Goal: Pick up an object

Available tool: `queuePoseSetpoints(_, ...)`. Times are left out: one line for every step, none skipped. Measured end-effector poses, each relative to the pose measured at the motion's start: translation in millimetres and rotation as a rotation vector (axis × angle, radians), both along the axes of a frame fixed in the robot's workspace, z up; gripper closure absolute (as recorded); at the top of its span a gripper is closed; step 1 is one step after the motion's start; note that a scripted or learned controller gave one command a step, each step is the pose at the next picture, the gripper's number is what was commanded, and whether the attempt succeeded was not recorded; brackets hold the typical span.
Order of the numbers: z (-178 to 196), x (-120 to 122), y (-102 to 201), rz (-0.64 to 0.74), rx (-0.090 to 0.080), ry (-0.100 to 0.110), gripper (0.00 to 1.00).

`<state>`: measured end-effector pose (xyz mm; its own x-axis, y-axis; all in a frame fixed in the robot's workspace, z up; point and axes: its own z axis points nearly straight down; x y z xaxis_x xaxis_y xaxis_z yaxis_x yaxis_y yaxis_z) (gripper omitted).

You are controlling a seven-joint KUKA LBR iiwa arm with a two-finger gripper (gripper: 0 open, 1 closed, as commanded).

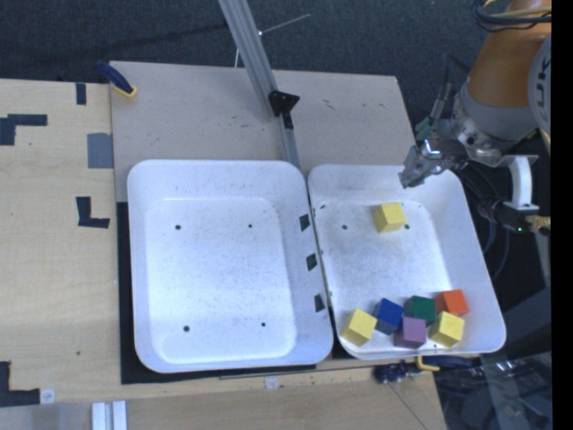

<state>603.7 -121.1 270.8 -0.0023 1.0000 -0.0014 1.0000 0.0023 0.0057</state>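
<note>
gripper at far rim of right bin, blocks lying loose below

the gripper [414,174] hangs over the far right corner of the right bin [358,179], its tip just above the upper rim. nothing sits between its fingers; whether they are spread or closed cannot be told from this slant. the grey arm [501,88] with its orange band enters from the right.

a lone yellow cube [389,217] lies on the bin floor, near the gripper and towards the camera from it, apart from every wall, with open floor on all its sides.

the remaining blocks crowd the near rim of the same bin: a yellow block [359,326] at the left end, a blue block [389,314] touching it, a purple block [413,331], a green block [419,308], an orange block [453,302] and a second yellow block [448,329] by the near right corner. they sit packed against one another with little room between them or to the rim.

the middle of the right bin floor is bare white. the left bin [134,186] lies just beside it, their rims meeting along the centre. a slanted metal pole [251,43] crosses the bench behind the bins.
</note>
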Motion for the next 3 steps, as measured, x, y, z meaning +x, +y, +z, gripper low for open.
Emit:
queuePoseSetpoints(-18,10,52,0.004,0.002,0.008,1.0)
queuePoseSetpoints(-15,20,103,0.004,0.002,0.007,1.0)
queuePoseSetpoints(-29,31,145,0.002,0.001,0.007,1.0)
